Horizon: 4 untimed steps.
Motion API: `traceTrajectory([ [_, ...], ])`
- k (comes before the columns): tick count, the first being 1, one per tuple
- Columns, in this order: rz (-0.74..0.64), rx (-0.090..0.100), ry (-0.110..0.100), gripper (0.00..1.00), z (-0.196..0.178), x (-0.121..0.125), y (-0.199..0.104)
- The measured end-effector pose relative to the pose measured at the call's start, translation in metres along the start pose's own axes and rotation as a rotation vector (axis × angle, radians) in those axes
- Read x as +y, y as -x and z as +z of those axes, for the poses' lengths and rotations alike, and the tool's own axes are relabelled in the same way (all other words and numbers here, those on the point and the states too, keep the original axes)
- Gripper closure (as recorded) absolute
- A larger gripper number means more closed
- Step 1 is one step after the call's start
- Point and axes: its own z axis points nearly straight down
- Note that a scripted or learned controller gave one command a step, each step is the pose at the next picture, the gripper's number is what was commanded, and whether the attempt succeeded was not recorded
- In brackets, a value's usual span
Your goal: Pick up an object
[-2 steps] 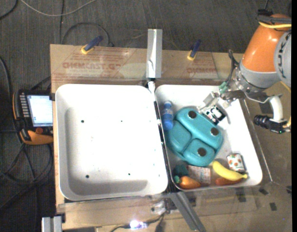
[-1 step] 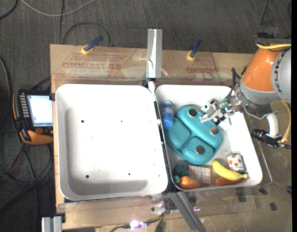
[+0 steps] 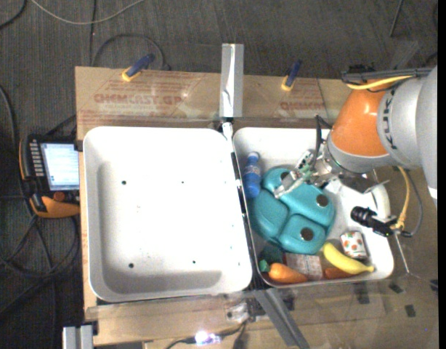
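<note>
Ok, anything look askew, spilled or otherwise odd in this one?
Nothing spilled or broken. All the objects are crowded in the right bin: a big teal toy lies tilted across it, with a blue bottle, carrot and banana wedged around it.

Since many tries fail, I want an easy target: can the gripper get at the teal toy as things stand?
Probably yes. The gripper hangs right over the teal toy, which lies on top of the right bin's pile with nothing covering it.
</note>
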Motion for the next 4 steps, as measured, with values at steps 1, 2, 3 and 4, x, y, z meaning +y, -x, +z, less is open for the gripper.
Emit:
traceTrajectory([
  [1,-0.005,0.045,-0.101,0.00,0.005,0.062,0.010],
  [2,-0.006,0.031,-0.086,1.00,-0.008,0.066,0.016],
  [3,-0.006,0.035,-0.096,0.00,-0.003,0.063,0.014],
  [4,-0.077,0.030,-0.027,0.00,0.014,0.055,0.011],
])
